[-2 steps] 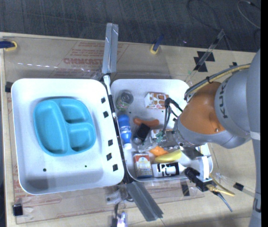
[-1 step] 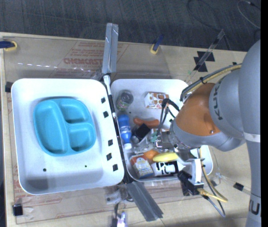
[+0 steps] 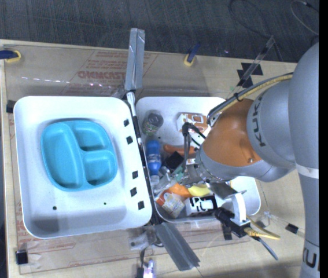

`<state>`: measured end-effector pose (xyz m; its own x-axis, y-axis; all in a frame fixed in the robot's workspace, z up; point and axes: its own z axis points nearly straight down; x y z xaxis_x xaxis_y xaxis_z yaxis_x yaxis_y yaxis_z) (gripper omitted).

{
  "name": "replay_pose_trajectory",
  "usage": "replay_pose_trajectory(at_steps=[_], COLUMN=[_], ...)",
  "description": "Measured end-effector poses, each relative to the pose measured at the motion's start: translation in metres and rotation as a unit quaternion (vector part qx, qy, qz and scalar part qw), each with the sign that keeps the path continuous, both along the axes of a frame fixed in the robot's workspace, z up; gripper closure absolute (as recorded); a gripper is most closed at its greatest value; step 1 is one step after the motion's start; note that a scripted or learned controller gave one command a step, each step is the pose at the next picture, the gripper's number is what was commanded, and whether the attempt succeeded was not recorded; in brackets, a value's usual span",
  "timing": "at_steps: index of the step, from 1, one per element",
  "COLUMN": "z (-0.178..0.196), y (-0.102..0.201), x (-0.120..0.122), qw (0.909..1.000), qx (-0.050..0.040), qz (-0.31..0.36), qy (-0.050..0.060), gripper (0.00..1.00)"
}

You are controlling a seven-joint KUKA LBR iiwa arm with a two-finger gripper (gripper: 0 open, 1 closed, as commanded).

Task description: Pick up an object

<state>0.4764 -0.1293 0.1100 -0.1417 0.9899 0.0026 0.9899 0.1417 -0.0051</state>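
Clutter [image 3: 172,184] crowds right bin [image 3: 169,104] beneath my wrist; hand [image 3: 188,181] state I cannot tell, so I should descend onto one isolated item, avoiding neighbours.

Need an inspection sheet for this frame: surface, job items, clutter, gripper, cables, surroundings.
Surface: wooden bench bearing two shallow white bins, left bin and right bin.
Job's things: pile of small objects in the right bin, including a blue plastic bottle and an orange packet.
Clutter: light blue compartment tray in the left bin.
Gripper: low over the pile, hidden by the orange wrist.
Cables: yellow and black cables along the arm.
Surroundings: dark floor; blue clamps at bench edges.
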Motion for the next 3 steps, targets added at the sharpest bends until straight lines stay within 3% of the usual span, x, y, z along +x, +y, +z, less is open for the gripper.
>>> replay_pose_trajectory(at_steps=[2,3], z=[0.0,0.0086], y=[-0.0002,-0.0007], x=[-0.0001,0.0021], qw=[1.0,1.0], qx=[-0.0001,-0.0008], qz=[0.0,0.001], qy=[0.0,-0.001], gripper=[0.0,1.0])
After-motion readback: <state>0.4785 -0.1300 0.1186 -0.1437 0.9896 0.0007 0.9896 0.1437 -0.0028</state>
